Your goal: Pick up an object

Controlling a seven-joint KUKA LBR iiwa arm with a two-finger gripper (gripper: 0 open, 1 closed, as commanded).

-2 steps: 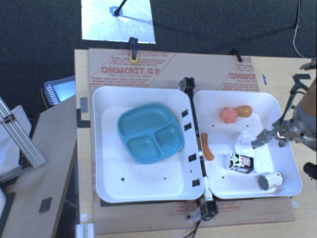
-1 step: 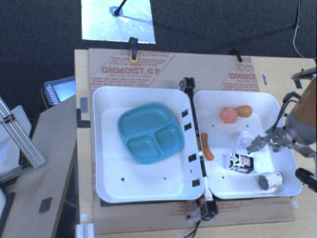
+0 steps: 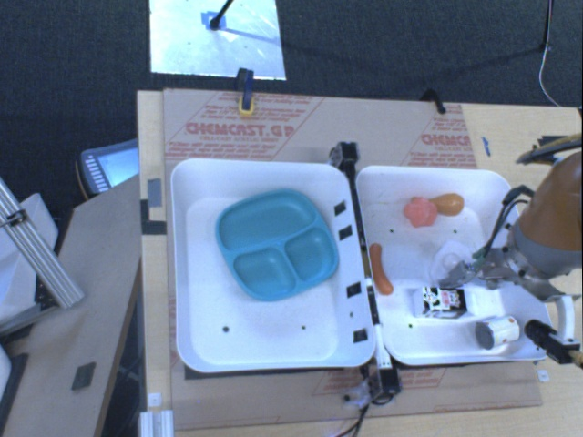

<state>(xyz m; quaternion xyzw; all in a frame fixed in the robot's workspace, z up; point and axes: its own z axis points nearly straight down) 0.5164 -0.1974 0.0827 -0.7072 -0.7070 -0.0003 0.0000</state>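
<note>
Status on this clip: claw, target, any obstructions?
Claw low in the right bin, nothing seen held. Black-and-white carton lies just below it. Pink ball, orange sausage and white cylinder lie apart.

Arm (image 3: 556, 217) cut off at right edge — hand (image 3: 474, 271) blurred.

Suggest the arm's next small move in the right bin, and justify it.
Probably lower the gripper slightly onto the small black-and-white printed carton: it hovers just above the carton's right end, nothing shows between its fingers, and the grey-capped white cylinder lies further off.
</note>
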